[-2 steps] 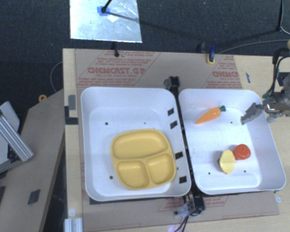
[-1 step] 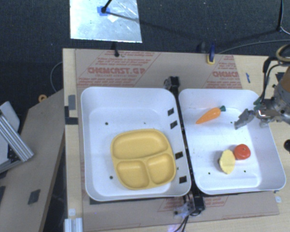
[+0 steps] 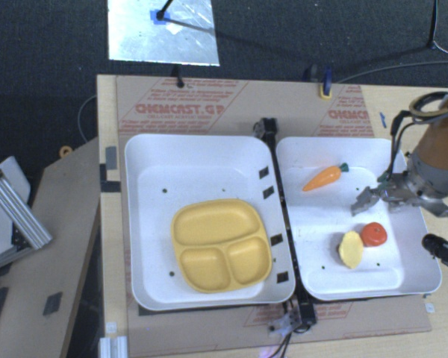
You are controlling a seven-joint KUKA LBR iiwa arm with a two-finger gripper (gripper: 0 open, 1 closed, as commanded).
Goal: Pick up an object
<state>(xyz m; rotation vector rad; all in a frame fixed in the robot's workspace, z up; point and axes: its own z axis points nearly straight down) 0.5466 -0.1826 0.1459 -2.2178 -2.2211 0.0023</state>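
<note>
Three small toy foods lie in the right-hand white bin (image 3: 313, 274). An orange carrot (image 3: 322, 177) with a green stem end lies on its side near the back, tilted, with the stem pointing up and to the right. Toward the front, a red tomato-like round piece (image 3: 373, 234) sits just beside a pale yellow, lemon-shaped piece (image 3: 350, 250); the two appear to touch, well apart from the carrot
</note>
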